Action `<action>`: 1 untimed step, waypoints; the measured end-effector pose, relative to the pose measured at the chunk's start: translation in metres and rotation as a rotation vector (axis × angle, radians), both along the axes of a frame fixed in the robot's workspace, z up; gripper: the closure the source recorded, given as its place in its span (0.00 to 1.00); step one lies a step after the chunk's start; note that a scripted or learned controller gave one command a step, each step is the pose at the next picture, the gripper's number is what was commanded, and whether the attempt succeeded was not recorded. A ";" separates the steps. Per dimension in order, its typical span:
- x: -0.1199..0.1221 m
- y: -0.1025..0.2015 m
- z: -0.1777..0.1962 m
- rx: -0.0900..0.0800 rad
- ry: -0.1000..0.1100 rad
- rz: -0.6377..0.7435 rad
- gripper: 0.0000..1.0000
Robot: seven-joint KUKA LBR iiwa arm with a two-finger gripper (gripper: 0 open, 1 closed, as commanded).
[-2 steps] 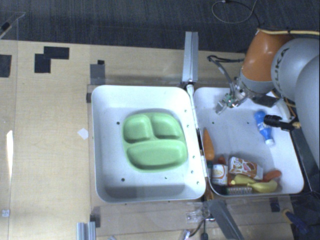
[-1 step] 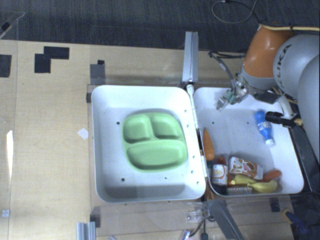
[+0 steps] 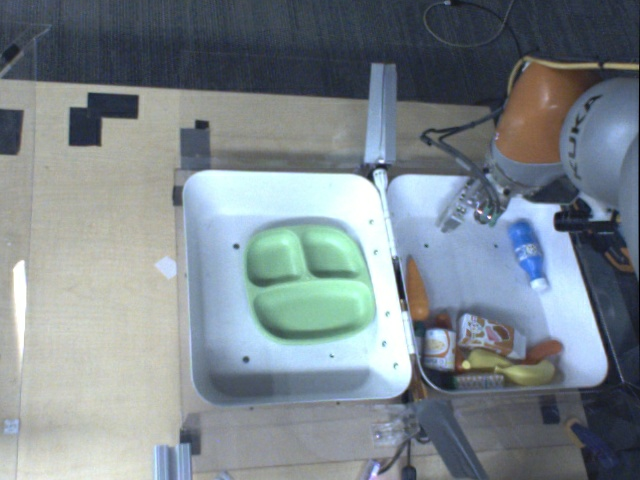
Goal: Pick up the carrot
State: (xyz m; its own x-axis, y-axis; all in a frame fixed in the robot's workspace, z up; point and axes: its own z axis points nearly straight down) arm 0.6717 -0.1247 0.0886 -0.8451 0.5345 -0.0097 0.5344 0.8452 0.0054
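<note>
Hovering apart from the carrot (image 3: 416,288), the fingers (image 3: 462,211) hang released, grasping nothing.

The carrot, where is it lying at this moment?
In the camera view the carrot lies in the right bin, along its left wall next to the divider, just above a small can.

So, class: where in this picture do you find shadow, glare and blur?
Camera view: soft shadow lies along the near inner wall of the left bin; pale glare streaks the bench at far left; the gripper looks slightly blurred, while the carrot is fairly sharp.
</note>
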 end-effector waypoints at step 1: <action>-0.010 0.051 0.100 -0.003 -0.002 0.367 1.00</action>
